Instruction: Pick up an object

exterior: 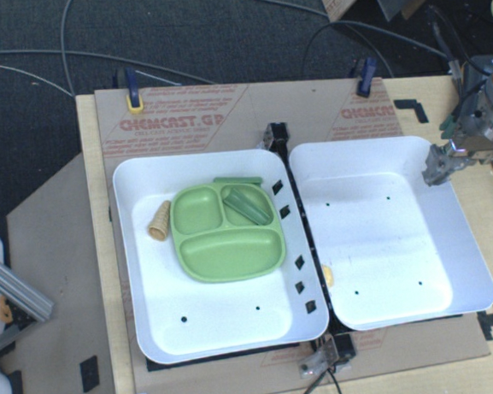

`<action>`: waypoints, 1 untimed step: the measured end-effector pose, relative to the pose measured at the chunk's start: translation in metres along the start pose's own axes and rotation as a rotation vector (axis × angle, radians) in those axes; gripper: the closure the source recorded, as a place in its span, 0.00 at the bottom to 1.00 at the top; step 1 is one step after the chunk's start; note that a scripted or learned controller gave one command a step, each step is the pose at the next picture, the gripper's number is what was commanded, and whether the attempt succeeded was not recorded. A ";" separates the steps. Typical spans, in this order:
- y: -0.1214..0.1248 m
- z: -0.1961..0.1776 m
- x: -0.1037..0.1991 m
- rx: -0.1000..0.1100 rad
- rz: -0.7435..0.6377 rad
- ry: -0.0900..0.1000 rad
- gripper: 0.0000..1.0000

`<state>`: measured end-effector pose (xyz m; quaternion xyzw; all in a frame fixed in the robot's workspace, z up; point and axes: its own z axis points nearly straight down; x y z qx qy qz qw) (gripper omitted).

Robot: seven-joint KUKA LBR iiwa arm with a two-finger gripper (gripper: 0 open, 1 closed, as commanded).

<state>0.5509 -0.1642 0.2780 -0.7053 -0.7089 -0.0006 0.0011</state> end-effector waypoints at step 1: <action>-0.003 0.003 0.053 0.001 0.000 0.000 1.00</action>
